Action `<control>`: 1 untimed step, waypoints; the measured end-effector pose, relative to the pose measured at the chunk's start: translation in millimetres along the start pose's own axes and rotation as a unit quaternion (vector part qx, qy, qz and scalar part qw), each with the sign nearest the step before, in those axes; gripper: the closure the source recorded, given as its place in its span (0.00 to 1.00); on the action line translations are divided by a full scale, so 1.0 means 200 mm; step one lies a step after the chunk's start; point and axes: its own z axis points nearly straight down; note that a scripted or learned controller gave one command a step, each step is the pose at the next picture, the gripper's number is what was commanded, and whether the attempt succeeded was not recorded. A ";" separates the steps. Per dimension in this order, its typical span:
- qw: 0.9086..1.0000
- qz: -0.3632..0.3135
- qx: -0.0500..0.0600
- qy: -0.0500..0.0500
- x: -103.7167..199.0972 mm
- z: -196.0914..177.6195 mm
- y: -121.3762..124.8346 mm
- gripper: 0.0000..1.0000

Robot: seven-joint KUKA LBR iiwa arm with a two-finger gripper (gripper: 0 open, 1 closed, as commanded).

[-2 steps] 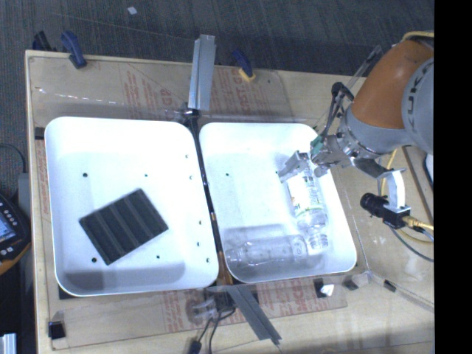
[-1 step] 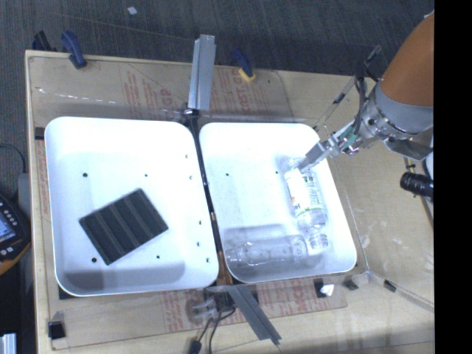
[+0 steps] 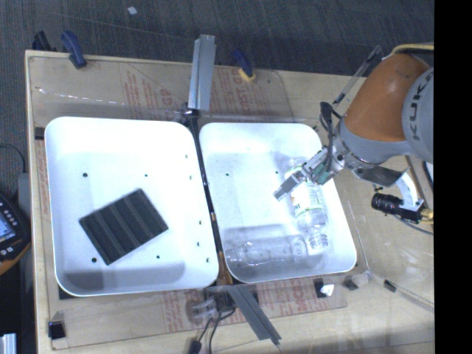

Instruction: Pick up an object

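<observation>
The gripper (image 3: 289,186) is being lowered in the right bin (image 3: 243,146) just beside the small bottle (image 3: 310,211), whether holding it cannot be told, so it should be centred across the bottle's body before closing.

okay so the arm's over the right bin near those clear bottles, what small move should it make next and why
Probably a short descent onto the small clear bottle. The gripper sits above that bottle's upper end in the right bin, with nothing visibly between its fingers, and the larger clear bottle lies farther off along the near wall.
</observation>
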 end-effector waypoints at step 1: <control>1.000 -0.003 0.000 0.000 -0.09 0.30 0.15 0.00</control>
